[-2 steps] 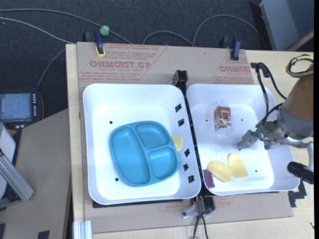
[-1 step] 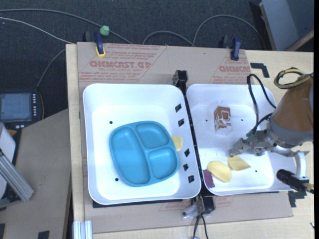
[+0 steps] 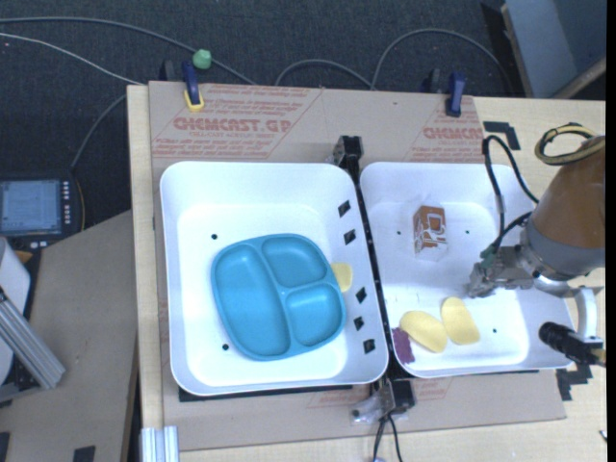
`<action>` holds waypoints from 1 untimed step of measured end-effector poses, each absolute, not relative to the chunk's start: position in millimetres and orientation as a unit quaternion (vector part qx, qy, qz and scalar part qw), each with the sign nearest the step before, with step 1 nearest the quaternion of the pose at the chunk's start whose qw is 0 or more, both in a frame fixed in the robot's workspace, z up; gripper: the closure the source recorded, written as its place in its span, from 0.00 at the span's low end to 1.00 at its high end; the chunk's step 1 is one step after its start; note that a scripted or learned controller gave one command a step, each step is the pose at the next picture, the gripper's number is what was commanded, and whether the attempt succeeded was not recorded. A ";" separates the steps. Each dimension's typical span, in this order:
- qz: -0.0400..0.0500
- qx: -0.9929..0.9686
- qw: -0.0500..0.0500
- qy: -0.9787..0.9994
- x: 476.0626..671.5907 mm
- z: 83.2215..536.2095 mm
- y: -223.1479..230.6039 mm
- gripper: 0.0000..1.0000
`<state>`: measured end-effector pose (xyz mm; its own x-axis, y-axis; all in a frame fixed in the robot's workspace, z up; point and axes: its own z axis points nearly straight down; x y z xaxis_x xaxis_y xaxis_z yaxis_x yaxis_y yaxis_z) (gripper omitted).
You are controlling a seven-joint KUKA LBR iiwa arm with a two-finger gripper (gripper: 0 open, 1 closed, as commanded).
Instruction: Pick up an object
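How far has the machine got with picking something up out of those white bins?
Nothing looks picked up yet. The tool is low inside the right bin, near its right side, with nothing visibly in it. The two yellow pieces and the small brown carton lie on that bin's floor, apart from the tool. The blue divided plate sits in the left bin. The whole grab and lift remain.

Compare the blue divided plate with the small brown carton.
The blue divided plate lies in the left bin; the small brown carton lies in the right bin. The plate is far larger. The plate is plain blue; the carton is brown with white markings. Neither is being held.
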<state>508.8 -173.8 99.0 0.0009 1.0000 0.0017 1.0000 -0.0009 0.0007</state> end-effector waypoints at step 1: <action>-0.001 -0.707 -0.002 -0.707 503.4 160.4 -174.6 1.00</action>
<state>503.4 -174.6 160.4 -0.0006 1.0000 -0.0014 1.0000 0.0007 0.0044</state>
